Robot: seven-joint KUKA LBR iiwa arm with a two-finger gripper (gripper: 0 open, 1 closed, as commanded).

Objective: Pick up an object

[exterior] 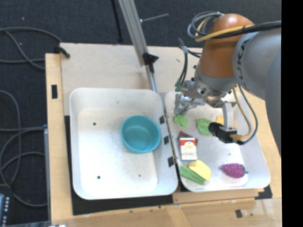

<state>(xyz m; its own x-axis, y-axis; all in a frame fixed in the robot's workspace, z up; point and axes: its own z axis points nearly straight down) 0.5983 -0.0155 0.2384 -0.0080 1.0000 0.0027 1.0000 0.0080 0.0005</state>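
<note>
The left bin (pixel 85 174) holds one thing: a teal bowl (pixel 140 134), upright, sitting toward the bin's right edge about midway along it. The rest of that bin's floor is bare white, with plenty of open room toward its left edge and near corners.

The right bin (pixel 258 167) is crowded. A small green leafy piece (pixel 181 121) lies close to its left edge in the far part, and a second green piece (pixel 204 126) lies just beside it toward the middle. A red and white carton (pixel 188 149) sits by the left edge around mid-length. Near the front left corner a yellow item (pixel 200 170) rests against a long green vegetable (pixel 190 174). A purple bunch of grapes (pixel 233 170) lies toward the front right corner, apart from the others.

The gripper (pixel 182 103) hangs over the far left corner of the right bin, just above the small green leafy piece and near the wall between the bins. How its jaws stand cannot be told from this angle, and nothing is seen between them. A black and yellow cable fitting (pixel 223 132) dangles over the middle of the right bin.
</note>
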